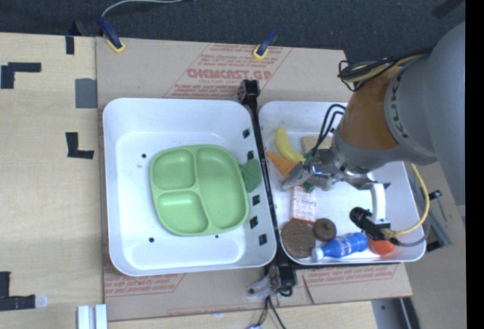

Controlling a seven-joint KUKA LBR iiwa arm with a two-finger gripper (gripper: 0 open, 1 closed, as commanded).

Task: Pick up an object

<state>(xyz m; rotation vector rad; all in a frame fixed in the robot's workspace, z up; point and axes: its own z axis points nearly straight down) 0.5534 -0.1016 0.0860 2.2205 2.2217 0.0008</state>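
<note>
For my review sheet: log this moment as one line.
arm: over right bin | gripper: low among items by banana | grasp: unclear | left bin: green tray

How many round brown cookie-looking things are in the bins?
2, both in the right bin near its front edge: a larger brown disc by the divider, and a smaller ring-shaped one just right of it. The arm covers part of that bin, so more may be hidden.

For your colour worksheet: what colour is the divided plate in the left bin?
Light green. The plate shows clearly in the camera view, lying in the white left bin.
</note>
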